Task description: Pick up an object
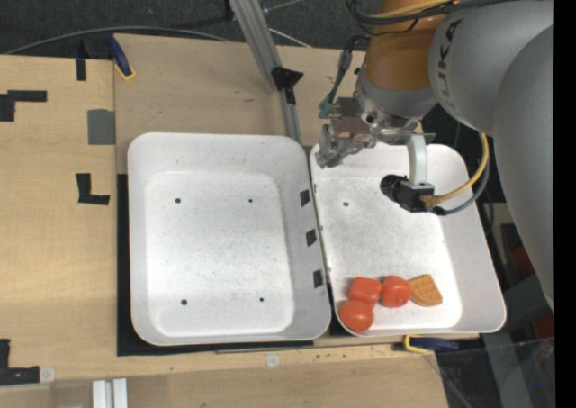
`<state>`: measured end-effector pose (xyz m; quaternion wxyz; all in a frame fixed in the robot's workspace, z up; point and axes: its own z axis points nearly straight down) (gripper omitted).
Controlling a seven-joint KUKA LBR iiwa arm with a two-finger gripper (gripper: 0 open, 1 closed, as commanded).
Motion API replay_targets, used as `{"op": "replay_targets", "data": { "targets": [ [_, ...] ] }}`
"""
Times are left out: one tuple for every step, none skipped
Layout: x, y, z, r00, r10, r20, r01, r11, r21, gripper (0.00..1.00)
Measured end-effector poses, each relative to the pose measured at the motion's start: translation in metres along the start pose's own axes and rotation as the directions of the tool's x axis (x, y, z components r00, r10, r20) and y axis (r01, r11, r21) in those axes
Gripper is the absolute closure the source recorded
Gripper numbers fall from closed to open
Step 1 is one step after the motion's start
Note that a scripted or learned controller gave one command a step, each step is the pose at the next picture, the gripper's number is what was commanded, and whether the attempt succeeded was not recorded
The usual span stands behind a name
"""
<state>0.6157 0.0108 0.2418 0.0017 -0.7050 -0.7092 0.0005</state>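
Three red tomato-like pieces (371, 297) lie clustered at the front of the right bin (387, 217), with an orange-tan cracker-like piece (426, 290) touching them on the right. My gripper (330, 153) hangs over the far left corner of the right bin, well away from those objects. From this angle its fingers merge with the wrist body. I see nothing held under it.
The left bin (216, 235) sits beside the right one, its rim overlapping at the middle. A slanted metal pole (261, 37) rises behind the bins near my gripper. A black cable connector (405, 192) hangs over the right bin. Black tape marks (85, 185) dot the bench at left.
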Motion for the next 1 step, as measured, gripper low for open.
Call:
{"op": "replay_targets", "data": {
  "targets": [
    [0.0579, -0.0106, 0.0146, 1.000, -0.001, 0.000, 0.001, 1.000, 0.001, 1.00]
  ]
}}
